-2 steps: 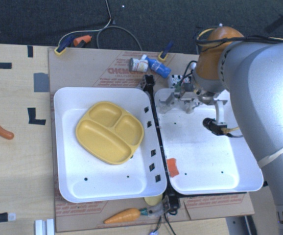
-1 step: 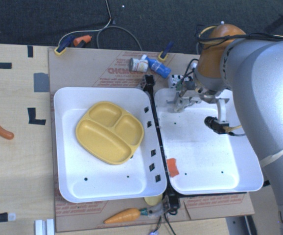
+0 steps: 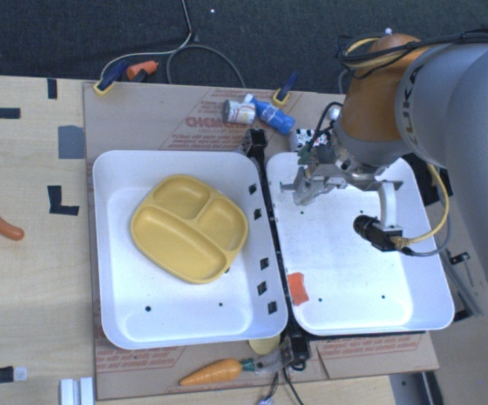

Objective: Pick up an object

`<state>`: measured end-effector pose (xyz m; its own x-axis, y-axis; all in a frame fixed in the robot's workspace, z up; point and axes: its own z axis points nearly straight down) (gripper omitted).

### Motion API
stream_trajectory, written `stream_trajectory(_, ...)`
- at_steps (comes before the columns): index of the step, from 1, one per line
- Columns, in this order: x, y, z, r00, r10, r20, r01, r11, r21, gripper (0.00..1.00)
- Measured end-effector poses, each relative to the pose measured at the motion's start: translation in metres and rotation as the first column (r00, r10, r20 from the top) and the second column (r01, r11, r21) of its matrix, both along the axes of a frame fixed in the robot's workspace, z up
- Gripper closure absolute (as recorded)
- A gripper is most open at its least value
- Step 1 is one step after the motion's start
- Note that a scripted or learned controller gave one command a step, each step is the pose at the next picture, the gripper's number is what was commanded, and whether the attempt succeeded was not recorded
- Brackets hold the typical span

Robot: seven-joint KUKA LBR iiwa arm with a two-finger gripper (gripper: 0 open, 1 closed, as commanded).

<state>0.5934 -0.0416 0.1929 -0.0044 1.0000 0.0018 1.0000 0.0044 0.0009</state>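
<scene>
The small orange object [image 3: 297, 288] lies flat on the floor of the right bin [image 3: 358, 306], near that bin's left wall. It is below the pincer [image 3: 305, 191] in the camera view, well apart from it and not in contact with it. The pincer hangs over the upper left part of the right bin; its open or closed state cannot be told, and nothing is seen in its grip. The arm [image 3: 396, 99] extends up and to the right of the pincer. To the left of the pincer, the left bin [image 3: 113, 310] holds a yellow divided tray [image 3: 189, 227]. Above the pincer, a blue and white bottle [image 3: 259, 112] lies on the counter [image 3: 24, 310]. Far left of the pincer lies a toy sausage [image 3: 2, 220]. A toy carrot [image 3: 212, 372] lies below the bins.
</scene>
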Motion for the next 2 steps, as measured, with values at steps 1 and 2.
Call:
stream_trajectory(1,0.002,-0.003,-0.006,1.0,-0.003,-0.002,0.003,1.0,-0.001,0.0)
stream_trajectory(2,0.077,-0.051,-0.009,1.0,-0.004,0.004,0.004,1.0,-0.004,0.0)
